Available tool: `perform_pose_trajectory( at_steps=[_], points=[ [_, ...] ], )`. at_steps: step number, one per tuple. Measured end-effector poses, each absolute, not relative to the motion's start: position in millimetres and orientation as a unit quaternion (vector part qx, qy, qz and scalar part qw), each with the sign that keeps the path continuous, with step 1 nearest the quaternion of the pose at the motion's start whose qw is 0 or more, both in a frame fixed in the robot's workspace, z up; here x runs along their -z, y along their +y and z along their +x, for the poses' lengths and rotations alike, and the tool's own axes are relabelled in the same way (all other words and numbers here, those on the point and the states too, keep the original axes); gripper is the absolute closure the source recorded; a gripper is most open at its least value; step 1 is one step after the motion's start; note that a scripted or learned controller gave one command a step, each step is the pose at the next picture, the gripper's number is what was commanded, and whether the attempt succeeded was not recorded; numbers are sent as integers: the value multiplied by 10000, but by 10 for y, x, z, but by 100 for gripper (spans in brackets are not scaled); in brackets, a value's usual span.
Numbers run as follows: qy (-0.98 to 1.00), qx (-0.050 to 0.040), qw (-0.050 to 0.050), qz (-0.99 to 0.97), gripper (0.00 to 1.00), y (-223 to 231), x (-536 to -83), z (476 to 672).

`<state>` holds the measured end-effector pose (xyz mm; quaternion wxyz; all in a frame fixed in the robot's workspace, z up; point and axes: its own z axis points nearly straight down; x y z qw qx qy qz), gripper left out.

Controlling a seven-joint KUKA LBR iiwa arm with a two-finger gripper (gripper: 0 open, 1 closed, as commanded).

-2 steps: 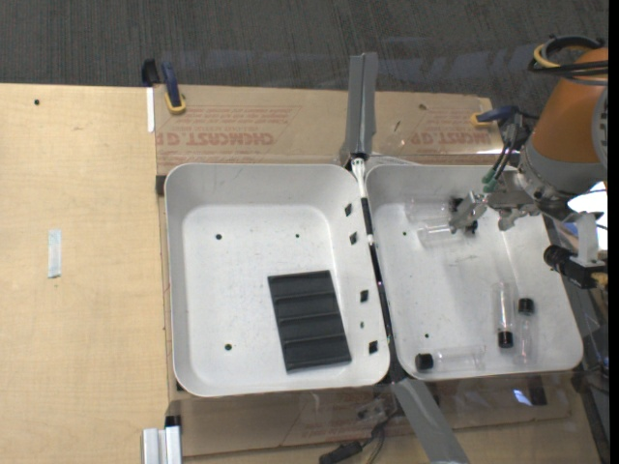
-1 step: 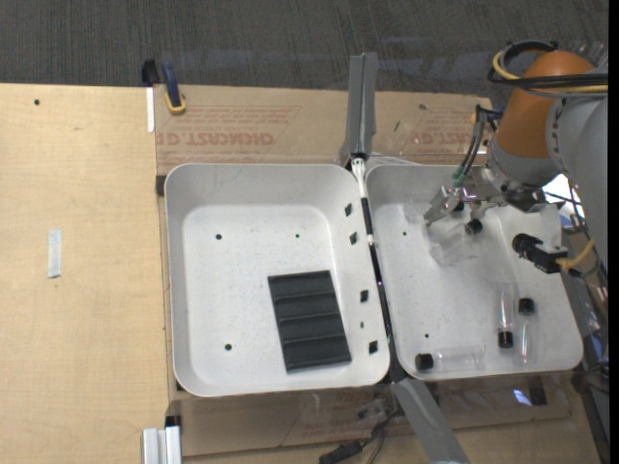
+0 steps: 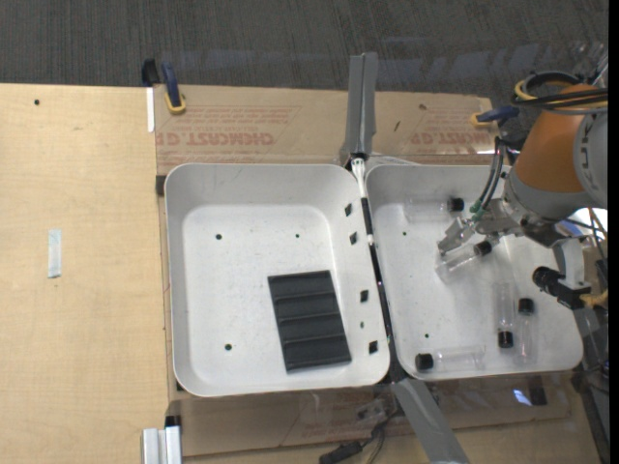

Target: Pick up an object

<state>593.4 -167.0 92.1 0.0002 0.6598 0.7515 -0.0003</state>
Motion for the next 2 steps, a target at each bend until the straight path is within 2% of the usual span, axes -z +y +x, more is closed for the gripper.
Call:
perform_pose_trajectory(
  at_steps=[1, 2],
  points=[
    [7508, 5, 5, 6605, 100, -1680, -1013, 5933],
    [7573, 6, 3, 6531, 100, -1125, -1908, 6177]
  ],
)
